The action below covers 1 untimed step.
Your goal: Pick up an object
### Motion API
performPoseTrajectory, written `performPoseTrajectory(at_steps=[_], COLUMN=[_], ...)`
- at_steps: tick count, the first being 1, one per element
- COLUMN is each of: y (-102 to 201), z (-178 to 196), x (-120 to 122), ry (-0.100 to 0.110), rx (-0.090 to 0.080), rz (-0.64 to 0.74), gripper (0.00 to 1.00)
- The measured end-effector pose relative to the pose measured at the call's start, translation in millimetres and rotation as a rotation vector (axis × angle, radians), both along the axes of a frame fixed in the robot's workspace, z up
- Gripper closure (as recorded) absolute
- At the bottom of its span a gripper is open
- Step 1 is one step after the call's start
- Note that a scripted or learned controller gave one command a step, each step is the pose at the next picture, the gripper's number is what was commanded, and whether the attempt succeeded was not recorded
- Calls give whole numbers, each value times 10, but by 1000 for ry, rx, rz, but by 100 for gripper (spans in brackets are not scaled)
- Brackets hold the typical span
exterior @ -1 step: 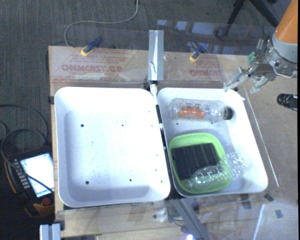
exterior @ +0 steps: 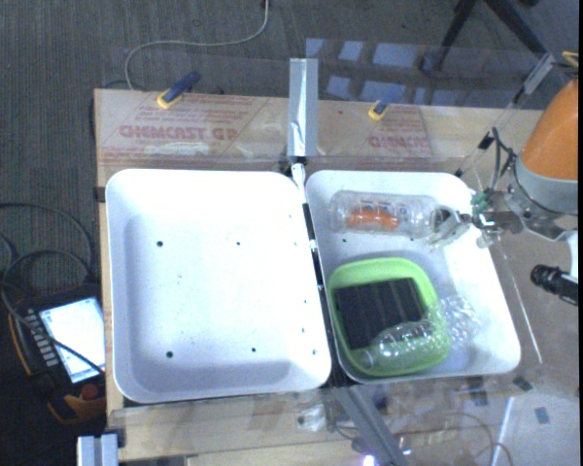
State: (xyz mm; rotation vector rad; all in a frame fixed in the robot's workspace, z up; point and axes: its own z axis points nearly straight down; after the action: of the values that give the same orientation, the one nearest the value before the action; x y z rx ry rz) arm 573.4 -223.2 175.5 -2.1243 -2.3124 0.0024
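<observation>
In the right bin point(exterior: 486, 289) a clear plastic bottle with an orange label point(exterior: 381, 214) lies on its side along the far wall. A green tray holding a black pad point(exterior: 381, 309) sits at the bin's front left. A crumpled clear bottle point(exterior: 418, 338) rests across the tray's front right rim. My gripper point(exterior: 463, 219) hangs low over the bin's far right corner, just right of the labelled bottle's cap end. I see nothing held in it. The arm's orange band point(exterior: 554, 134) is at the right edge.
The left bin point(exterior: 136, 260) lies beside the right one, with a metal bracket point(exterior: 298, 115) standing behind the seam. Two clamps point(exterior: 178, 88) hold the board at the back. Cables and a tablet point(exterior: 68, 328) lie on the floor to the left.
</observation>
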Motion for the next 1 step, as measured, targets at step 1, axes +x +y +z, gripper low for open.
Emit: performPoseTrajectory(at_steps=[1], y=[127], z=[-742], x=[-216], ry=[-18], rx=[-6], rz=[130], gripper=[0])
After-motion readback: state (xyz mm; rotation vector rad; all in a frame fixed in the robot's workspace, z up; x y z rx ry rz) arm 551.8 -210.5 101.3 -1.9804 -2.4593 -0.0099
